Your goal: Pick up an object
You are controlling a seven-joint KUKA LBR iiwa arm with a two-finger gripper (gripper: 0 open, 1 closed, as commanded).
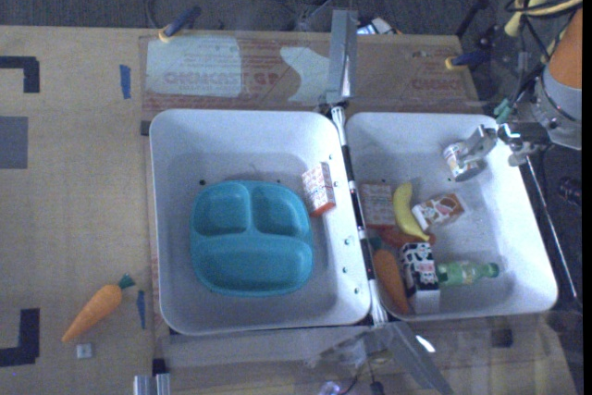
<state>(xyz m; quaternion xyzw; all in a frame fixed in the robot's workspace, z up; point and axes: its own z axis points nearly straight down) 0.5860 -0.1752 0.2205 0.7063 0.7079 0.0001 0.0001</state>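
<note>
My gripper (465, 156) hangs over the far right part of the right bin (527, 227), above bare white floor. Nothing shows in it. Toys cluster in the bin's near left part: a yellow banana (404, 210), a pinkish box (376, 202), a small brown-and-white carton (443, 210), an orange carrot (390, 280), a black-and-white cow-patterned box (421, 268) and a green bottle (468, 272). The carton lies nearest the gripper, a short way toward the camera and to the left.
The left bin (176, 153) holds a blue divided plate (250, 238) and a small red-and-white carton (318, 188) by its right wall. A toy carrot (92, 311) lies on the bench at the near left. A metal divider (339, 60) stands behind the bins.
</note>
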